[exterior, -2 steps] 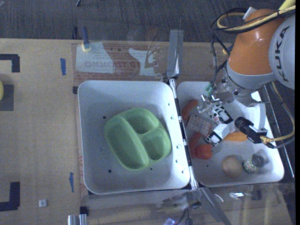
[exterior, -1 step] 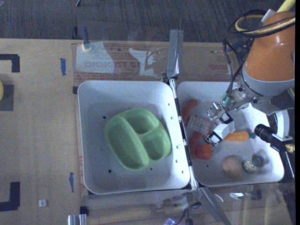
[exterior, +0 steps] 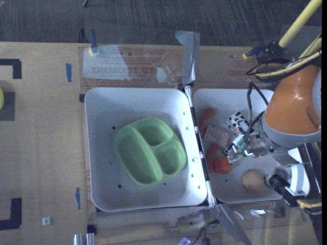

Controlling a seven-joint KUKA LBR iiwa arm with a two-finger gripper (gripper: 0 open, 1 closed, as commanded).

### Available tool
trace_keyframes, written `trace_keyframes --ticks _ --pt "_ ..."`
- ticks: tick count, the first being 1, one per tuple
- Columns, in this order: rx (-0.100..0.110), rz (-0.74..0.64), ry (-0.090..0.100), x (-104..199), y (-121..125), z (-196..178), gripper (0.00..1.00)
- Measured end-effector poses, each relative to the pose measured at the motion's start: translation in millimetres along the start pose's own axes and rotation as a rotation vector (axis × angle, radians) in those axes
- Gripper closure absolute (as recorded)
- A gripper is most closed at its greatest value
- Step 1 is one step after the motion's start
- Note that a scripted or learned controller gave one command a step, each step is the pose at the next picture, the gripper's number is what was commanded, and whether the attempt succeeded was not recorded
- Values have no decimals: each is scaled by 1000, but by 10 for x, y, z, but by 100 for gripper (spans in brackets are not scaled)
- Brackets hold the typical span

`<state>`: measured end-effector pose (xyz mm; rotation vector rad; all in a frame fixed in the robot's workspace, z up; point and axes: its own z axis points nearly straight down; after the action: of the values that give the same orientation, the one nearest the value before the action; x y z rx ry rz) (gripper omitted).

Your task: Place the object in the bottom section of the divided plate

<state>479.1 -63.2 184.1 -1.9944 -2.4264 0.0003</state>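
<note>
Although the gripper [exterior: 239, 146] hangs low in the right bin [exterior: 265, 195], whether it is open or closed cannot be told, nor whether it has anything in its hold; its tip is a small bright clutter under the wrist, partly masked by the arm's orange band [exterior: 292, 108].

Just beside it, toward the bins' shared wall, lies a red-orange piece [exterior: 220, 164], which looks like a small toy food: probably light, rigid and a little slick, best pinched across its narrow width. I judge this the likeliest object, though that is uncertain. A flat pinkish packet [exterior: 217, 135] lies close above it and would be hard to grip, being thin. A second reddish piece [exterior: 206, 117] sits further along the wall, and a black-and-white spotted item [exterior: 236, 121] lies just above the gripper, its shape unclear. Below the gripper, a rounded tan object [exterior: 252, 180] rests near the bin's lower edge.

Well apart, in the left bin [exterior: 97, 137], the green divided plate [exterior: 149, 150] waits, tilted, its large compartment facing lower left.
</note>
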Motion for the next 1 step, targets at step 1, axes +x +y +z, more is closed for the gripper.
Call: trace_keyframes --ticks 1 --pt "-3 -197 -2 -204 49 -576 100"
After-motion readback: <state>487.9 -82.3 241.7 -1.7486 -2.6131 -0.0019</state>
